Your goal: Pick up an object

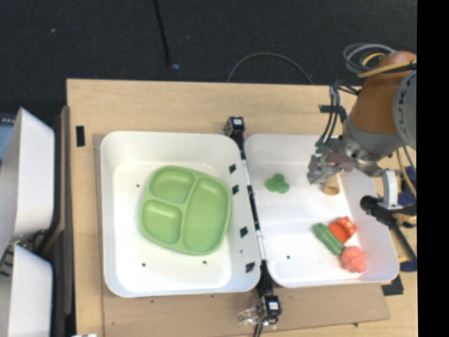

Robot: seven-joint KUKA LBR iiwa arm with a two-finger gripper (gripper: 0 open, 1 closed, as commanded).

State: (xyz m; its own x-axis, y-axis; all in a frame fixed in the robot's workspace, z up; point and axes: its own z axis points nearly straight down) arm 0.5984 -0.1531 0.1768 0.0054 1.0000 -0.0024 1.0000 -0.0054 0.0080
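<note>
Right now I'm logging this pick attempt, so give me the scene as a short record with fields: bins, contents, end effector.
left bin: holds a green divided plate
right bin: holds a small green item, a tan item, a green stick, an orange-red piece, a pink piece
end effector: over the right bin's far side, just above the tan item
grasp: cannot tell
arm: enters from the right

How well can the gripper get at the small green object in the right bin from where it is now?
Probably yes. The gripper hangs over the right bin, and the small green object lies alone on bare white floor beside it, apart from the other toys, with nothing between them.
</note>
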